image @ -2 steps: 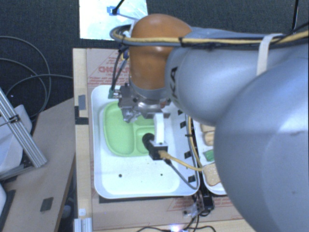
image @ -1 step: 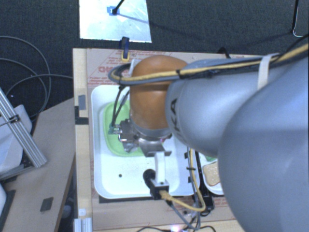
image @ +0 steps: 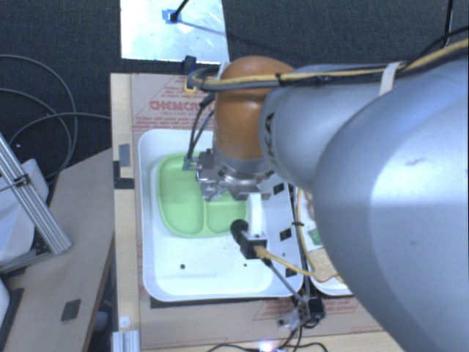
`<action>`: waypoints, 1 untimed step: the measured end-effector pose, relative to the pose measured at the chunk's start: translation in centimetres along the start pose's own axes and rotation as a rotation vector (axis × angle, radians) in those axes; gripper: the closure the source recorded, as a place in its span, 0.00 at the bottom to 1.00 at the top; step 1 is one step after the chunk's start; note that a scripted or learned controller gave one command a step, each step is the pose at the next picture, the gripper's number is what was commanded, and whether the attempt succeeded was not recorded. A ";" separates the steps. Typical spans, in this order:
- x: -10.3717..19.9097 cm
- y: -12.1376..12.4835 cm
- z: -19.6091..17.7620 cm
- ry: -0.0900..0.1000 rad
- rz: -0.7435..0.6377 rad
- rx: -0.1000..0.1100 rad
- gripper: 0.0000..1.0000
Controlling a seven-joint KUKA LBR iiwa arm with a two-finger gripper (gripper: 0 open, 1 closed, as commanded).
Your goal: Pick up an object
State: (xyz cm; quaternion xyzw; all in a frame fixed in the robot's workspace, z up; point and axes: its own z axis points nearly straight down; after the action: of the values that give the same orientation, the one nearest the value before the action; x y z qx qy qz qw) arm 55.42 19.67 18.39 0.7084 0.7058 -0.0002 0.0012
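Green tray partly under grey arm

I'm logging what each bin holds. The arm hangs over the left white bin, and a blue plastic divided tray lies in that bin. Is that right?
Not quite: the divided plastic tray is light green, not blue, as the camera view shows. The rest stands: it lies in the left shallow white bin, and the grey arm with its orange band hangs over that bin.

Lighting, as I read it: even and moderately bright overhead. Glare: washed-out patch on the foil sheet beyond the arm. Shadows: soft, under the wrist on the green tray. Focus: arm's near bulk blurred; overall grainy.
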 end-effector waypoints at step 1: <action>-2.0 5.9 5.1 0.001 -0.001 0.001 1.00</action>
State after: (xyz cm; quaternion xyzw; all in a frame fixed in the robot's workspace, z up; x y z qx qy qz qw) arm 61.32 17.69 13.29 0.7080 0.7062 -0.0002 0.0007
